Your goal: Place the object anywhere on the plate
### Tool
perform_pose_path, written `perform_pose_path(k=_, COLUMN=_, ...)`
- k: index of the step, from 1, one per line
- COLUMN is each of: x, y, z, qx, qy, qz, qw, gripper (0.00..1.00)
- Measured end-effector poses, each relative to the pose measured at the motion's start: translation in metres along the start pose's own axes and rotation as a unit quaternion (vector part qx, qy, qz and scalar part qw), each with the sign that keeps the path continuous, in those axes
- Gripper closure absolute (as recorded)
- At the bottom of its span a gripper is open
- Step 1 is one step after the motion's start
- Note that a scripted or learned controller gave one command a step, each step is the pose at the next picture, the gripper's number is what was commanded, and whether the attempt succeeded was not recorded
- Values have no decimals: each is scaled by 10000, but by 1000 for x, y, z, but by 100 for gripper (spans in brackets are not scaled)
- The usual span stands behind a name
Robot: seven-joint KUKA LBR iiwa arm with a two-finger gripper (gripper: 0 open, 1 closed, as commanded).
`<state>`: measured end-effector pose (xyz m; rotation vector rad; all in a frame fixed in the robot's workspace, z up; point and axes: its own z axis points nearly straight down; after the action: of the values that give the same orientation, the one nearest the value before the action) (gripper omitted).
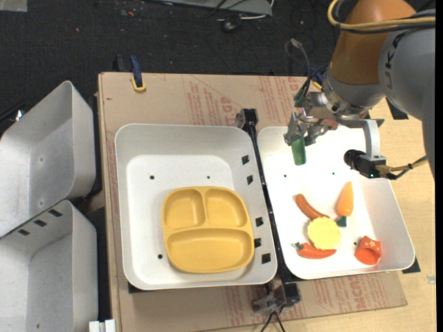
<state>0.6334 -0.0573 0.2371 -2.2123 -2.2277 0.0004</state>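
You see the pincer (302, 135) at upper right of the frame closed on a small green object (298, 151) hanging upright over the right bin (394, 206), likely light, rigid and smooth, so hold it mid-length toward the yellow plate (207, 229) at lower centre.

The bench (208, 95) is seen from one fixed camera above, angled down at a slant. Both white bins (183, 140) are framed fully, at moderate range.
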Motion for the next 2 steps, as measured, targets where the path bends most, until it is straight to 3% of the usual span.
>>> perform_pose_path(k=2, x=95, y=-47, z=17, qx=15, qy=1, qz=1, qw=10000, gripper=100)
